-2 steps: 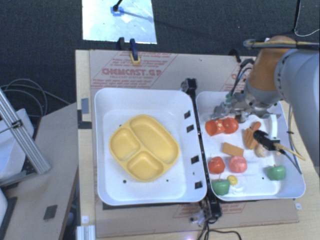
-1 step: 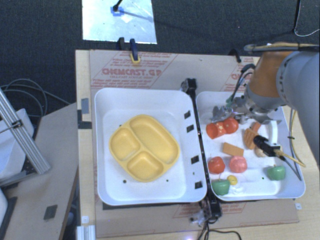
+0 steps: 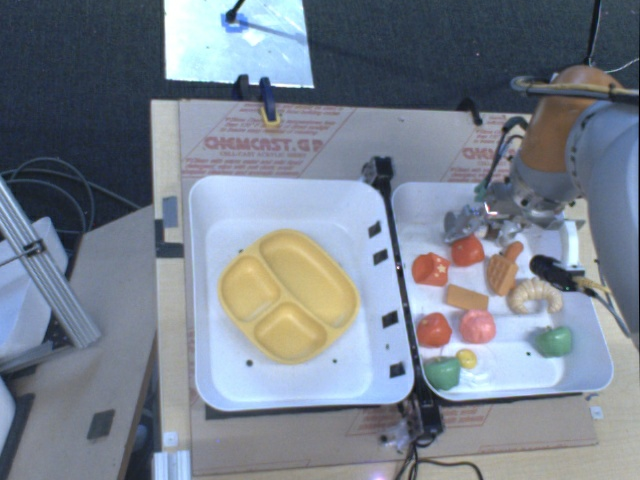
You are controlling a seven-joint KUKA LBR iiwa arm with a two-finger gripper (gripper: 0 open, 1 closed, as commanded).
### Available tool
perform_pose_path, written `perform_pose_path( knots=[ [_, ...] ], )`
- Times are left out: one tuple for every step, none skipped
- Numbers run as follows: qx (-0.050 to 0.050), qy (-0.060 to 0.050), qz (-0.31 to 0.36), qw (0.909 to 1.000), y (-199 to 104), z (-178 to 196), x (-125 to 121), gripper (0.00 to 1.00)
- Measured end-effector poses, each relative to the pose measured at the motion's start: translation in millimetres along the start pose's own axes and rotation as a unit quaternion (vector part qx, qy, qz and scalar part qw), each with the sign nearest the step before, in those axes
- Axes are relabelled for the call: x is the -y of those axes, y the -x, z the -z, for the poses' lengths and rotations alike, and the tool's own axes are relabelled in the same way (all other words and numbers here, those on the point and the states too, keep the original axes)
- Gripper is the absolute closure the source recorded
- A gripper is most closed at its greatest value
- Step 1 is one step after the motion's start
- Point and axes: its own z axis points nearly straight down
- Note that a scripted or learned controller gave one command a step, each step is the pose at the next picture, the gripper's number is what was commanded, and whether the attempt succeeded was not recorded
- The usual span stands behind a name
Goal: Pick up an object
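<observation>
My gripper (image 3: 466,224) hangs low over the back of the right bin (image 3: 590,368), reaching in from the right. Just under its tip lies a red toy fruit (image 3: 467,251), very close to it or touching. An orange carrot piece (image 3: 503,269) lies to the right of that fruit. A red strawberry-like piece (image 3: 430,268) lies to its left. Nothing shows as lifted off the bin floor.
The right bin also holds an orange block (image 3: 466,297), a tan croissant (image 3: 535,294), a red tomato (image 3: 434,329), a pink ball (image 3: 478,325), two green pieces (image 3: 553,341) (image 3: 442,371) and a small yellow piece (image 3: 466,359). A yellow divided plate (image 3: 288,293) lies in the left bin (image 3: 215,368).
</observation>
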Motion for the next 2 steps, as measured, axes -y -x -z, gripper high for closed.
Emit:
perform_pose_path(
  knots=[
    [-0.002,0.001,0.006,1.0,-5,8,1,1.0],
    [0.003,0.03,0.007,0.9995,-73,97,23,1.0]
  ],
)
